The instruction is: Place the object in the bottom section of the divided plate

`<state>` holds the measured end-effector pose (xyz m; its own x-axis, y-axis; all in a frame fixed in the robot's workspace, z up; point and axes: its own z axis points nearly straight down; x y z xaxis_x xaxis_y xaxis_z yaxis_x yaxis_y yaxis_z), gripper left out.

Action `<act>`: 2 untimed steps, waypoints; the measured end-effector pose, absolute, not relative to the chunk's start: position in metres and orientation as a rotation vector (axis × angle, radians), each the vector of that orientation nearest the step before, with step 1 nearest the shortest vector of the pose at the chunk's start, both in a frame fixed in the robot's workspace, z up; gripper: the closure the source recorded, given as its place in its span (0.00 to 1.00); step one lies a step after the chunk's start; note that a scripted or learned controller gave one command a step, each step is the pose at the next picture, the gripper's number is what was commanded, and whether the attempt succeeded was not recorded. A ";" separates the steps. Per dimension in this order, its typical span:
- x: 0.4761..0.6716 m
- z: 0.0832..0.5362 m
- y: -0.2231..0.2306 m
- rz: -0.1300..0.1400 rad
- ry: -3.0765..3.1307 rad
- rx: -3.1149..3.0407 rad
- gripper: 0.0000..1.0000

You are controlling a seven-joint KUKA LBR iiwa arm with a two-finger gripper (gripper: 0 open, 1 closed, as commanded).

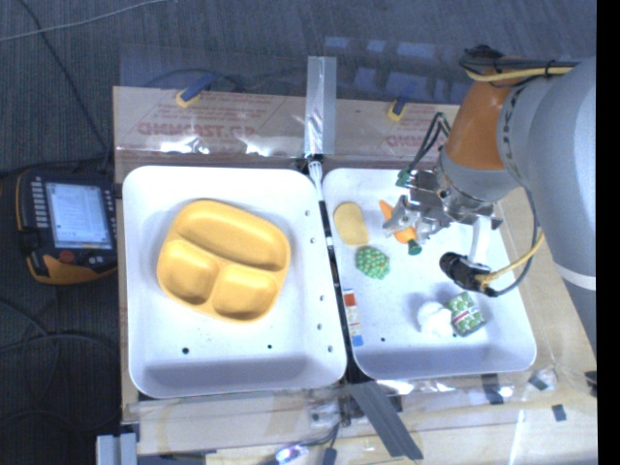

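A yellow divided plate point(225, 259) lies in the left bin point(155, 356), with one wide section on its far side and two smaller ones on its near side. All of its sections are bare. My gripper point(413, 217) is low in the right bin point(504, 356), at its far middle. An orange carrot-like toy with a green tip point(406, 232) lies right under the gripper and is partly hidden by it. I cannot tell whether the toy is gripped.
Also in the right bin: a pale yellow lump point(351, 223) and a green dotted ball point(372, 262) left of the gripper, and a white piece point(431, 315) beside a green, red and white toy point(467, 315) near the front. A black cable end point(455, 268) hangs off the wrist.
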<state>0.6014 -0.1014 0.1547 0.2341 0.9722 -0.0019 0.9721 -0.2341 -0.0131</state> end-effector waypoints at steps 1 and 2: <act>0.543 0.226 -0.043 0.017 -1.877 -2.511 1.00; 0.488 0.220 0.012 0.019 -1.894 -2.499 1.00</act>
